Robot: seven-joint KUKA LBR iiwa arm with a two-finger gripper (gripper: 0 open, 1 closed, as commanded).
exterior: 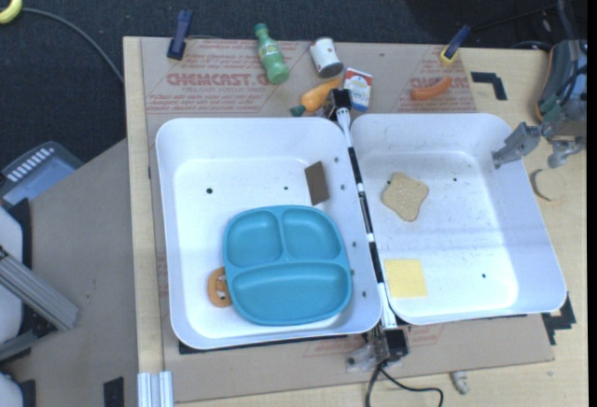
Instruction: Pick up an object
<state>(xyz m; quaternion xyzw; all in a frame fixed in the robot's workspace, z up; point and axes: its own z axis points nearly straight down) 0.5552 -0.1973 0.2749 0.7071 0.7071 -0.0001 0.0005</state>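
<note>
Hand (516, 146) at right bin's (522, 237) far-right rim; finger state can't be told. Cracker (405, 196) lies nearest, to hand's left, mid-bin.

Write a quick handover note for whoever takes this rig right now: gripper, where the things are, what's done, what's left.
Gripper: at the right bin's upper right rim, nothing seen between its fingers.
Right bin: a cracker near the middle, a yellow cheese slice near the front left.
Left bin: a blue divided plate, a brown block, a pretzel.
Done: nothing picked.
Left: grasp and lift one object.
</note>
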